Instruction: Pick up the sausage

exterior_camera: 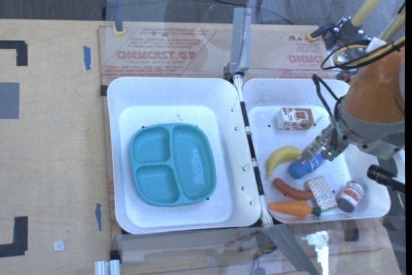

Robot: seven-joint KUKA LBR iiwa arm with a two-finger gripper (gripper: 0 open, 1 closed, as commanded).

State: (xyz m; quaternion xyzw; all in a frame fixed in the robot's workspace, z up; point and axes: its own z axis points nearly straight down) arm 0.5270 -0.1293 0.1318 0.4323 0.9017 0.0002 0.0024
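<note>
The sausage point(291, 189) is a reddish-brown link lying in the right bin point(257, 138), near its front, between a banana and a carrot. My gripper point(320, 151) hangs over the middle of that bin, up and to the right of the sausage and apart from it. Its tip sits just above a blue object point(304, 168). Nothing can be seen held in the gripper.
Around the sausage lie a yellow banana point(281, 156), an orange carrot point(291, 208), a speckled packet point(320, 193), a small can point(351, 196) and a carton point(295, 118). The left bin point(122, 138) holds a teal divided plate point(172, 164).
</note>
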